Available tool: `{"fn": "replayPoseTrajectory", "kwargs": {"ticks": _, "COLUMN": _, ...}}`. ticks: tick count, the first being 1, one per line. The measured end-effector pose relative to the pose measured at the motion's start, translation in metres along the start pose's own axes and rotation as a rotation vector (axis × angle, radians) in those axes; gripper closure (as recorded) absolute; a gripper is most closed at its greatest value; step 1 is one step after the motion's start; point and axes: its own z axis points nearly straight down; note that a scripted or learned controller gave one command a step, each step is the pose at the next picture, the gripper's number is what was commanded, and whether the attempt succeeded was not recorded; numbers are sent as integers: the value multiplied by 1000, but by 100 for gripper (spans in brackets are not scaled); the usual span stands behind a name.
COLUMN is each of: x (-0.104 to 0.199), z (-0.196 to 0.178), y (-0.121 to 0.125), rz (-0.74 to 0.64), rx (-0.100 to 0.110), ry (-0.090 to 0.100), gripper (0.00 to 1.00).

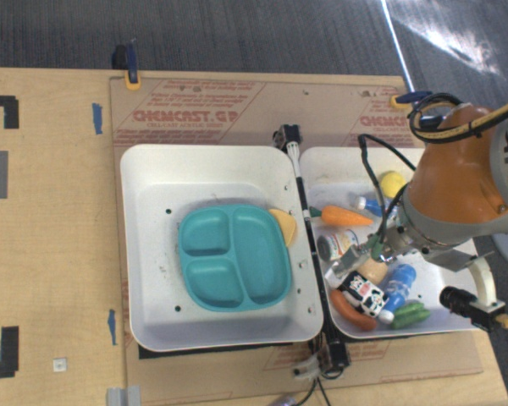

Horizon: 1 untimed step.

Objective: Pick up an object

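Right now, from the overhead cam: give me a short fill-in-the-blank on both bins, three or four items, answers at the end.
1. The teal divided tray lies in the ____ bin of the view.
2. The tray has ____ compartments.
3. The carrot lies in the ____ bin of the view, among the pile of small items.
4. The gripper is over the ____ bin.

Answers: left; three; right; right

A pale wooden bench top (pixel 51 252) with black tape marks meets dark grey ribbed carpet floor (pixel 195 19), streaked by bright light at upper right
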Motion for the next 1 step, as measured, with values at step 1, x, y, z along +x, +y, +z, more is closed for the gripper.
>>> {"fn": "replayPoseTrajectory", "kwargs": {"ticks": 1, "x": 0, "z": 0, "y": 0, "rz": 1, "rx": 0, "ry": 0, "gripper": 0}}
